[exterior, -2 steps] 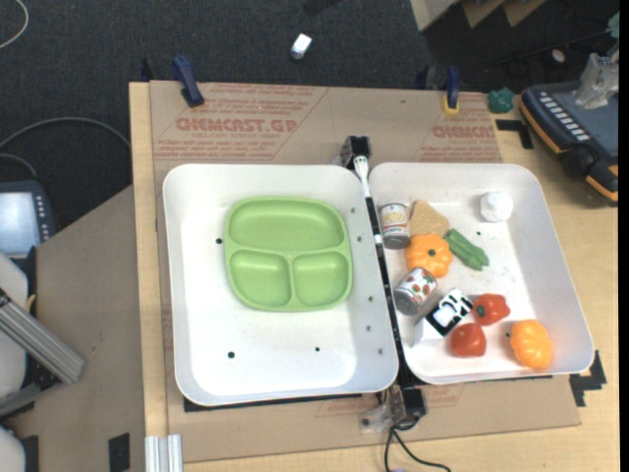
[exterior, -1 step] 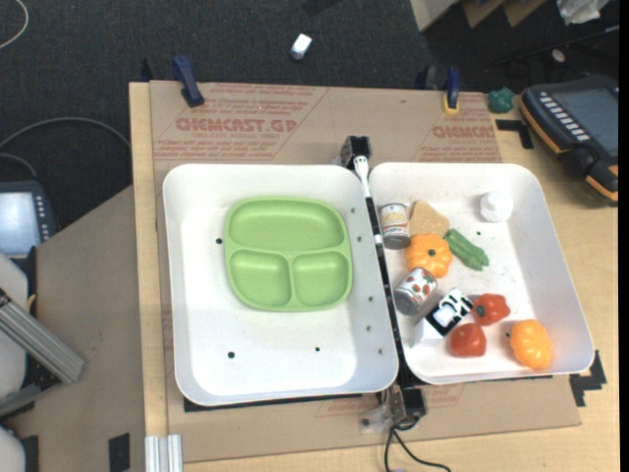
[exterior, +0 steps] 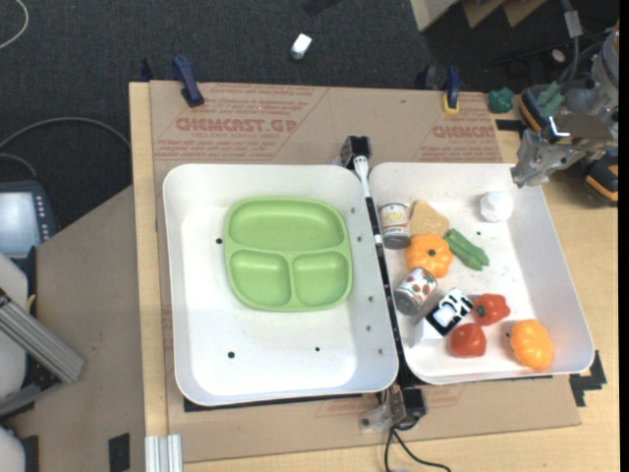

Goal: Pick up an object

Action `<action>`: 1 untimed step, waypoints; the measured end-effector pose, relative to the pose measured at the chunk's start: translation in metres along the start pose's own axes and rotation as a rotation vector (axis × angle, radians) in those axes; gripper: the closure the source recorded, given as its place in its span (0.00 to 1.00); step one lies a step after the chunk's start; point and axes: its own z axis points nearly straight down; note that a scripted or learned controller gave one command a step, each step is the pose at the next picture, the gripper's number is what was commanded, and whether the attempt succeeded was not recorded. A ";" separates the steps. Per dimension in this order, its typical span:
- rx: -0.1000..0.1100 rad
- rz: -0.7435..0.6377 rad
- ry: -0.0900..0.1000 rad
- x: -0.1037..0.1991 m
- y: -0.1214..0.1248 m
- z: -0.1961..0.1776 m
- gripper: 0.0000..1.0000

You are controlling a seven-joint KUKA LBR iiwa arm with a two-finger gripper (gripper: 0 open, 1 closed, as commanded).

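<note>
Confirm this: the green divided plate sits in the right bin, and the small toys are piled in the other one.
Wrong on the side. The camera view shows the green divided plate in the left bin; the small toys, such as the orange pumpkin, lie in the right bin.

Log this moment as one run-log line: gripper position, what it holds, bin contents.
gripper: over right bin far corner, near white ball | held: nothing seen | left bin: green tray

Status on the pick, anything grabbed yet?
Nothing is done yet: the end effector sits at the right bin's upper right corner with nothing visible between its fingers. The small white object lies nearest it; the pumpkin and tomato rest in the bin. The whole pick is left.
</note>
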 end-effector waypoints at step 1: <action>-0.001 0.002 -0.001 -0.037 -0.027 0.254 1.00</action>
